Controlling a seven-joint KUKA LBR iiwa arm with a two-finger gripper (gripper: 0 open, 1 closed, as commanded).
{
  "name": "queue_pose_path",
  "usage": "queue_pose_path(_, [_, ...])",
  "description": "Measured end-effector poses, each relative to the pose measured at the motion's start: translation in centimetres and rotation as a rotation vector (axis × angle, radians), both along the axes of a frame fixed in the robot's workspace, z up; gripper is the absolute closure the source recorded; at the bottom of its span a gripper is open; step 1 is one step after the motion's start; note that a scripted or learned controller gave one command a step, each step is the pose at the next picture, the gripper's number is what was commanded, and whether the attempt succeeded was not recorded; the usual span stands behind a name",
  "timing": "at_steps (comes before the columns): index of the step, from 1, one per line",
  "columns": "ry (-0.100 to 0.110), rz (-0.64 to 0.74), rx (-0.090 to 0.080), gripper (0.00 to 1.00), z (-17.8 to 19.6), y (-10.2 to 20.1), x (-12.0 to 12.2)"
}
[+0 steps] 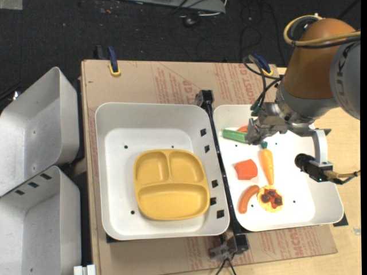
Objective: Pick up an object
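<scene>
Toy food is lying in the right bin while the jaws, spread unclear, are hovering over its far end.

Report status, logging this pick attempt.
Gripper low in right bin, over green piece. Nothing visibly held. Carrot close beside.

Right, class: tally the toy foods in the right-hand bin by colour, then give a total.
Orange: 3, the carrot, the wedge and the sausage
Green: 1, the stick
Yellow with red: 1, the tart
Total: 5
</scene>
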State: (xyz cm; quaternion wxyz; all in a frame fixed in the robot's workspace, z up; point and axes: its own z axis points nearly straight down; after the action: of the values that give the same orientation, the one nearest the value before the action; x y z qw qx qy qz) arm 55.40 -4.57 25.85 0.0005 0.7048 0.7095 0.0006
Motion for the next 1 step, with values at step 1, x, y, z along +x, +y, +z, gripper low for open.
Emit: queue_pose_path(1, [-0.001,0.002,0.001,1.0,0.2,5.44,2.35])
